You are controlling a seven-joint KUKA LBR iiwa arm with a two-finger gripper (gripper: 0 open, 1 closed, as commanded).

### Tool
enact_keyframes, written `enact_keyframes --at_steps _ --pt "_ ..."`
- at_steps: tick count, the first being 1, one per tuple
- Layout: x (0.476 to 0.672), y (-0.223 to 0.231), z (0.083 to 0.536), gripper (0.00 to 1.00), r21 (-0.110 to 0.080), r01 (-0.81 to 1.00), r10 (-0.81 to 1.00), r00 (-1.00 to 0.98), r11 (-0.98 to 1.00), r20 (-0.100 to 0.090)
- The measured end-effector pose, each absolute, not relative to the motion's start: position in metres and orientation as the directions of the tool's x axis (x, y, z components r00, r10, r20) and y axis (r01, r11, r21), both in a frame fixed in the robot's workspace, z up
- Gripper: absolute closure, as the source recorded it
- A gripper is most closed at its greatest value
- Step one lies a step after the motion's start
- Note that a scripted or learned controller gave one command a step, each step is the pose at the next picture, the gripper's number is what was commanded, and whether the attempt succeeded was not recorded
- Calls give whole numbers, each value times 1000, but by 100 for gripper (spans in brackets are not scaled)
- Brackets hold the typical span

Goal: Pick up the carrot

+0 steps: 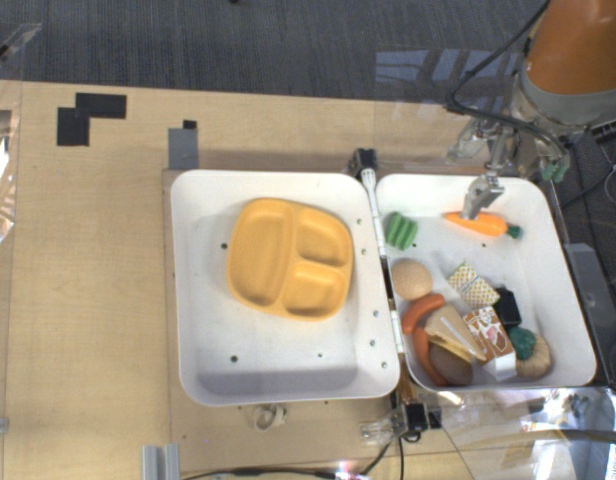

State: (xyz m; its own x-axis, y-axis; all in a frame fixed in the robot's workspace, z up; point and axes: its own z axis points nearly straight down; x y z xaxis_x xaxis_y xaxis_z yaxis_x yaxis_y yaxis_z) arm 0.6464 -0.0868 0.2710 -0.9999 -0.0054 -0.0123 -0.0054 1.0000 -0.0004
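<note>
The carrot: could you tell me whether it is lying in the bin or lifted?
Lying. The carrot rests flat on the right bin's floor, gripper just above it.

The jaws hang over the right bin (558, 268), just above the carrot (478, 225); the divided plate (288, 258) sits well left of them, in the left bin (198, 298).

arm (578, 38) reaching in, fingers (480, 200) lowered

orange carrot (476, 225) with green top, lying flat, far end of right bin, green end pointing right
</note>
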Motion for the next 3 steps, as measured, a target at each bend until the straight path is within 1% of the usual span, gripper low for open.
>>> enact_keyframes --at_steps 1,2,3 --pt "662 -132 97 0 -1 245 245 -970 970 -2" --pt "650 -133 88 0 5 529 529 -849 849 -8" --pt "625 -194 88 0 2 580 580 -815 815 -11"
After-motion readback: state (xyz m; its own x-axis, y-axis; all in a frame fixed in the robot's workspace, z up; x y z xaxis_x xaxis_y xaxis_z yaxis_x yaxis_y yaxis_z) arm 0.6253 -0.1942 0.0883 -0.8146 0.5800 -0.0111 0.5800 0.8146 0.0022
